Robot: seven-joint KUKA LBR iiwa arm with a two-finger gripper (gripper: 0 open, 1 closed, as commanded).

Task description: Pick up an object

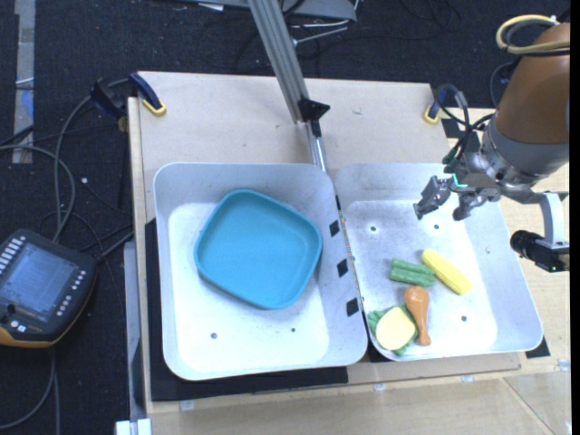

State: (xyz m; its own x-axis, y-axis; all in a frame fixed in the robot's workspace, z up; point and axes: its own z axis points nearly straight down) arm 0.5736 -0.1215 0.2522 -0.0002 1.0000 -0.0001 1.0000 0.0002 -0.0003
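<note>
I am hovering my two-finger gripper (446, 201) over the upper part of the right shallow white bin (507, 270), my fingers spread apart and grasping nothing. Below me in that bin are lying a yellow toy corn cob (447, 271), a green bean-like piece (412, 272) just beside it, an orange toy drumstick (419, 310) and a pale round slice with a green rim (394, 328). The left white bin (181, 333) is holding a square blue plastic plate (258, 248).
</note>
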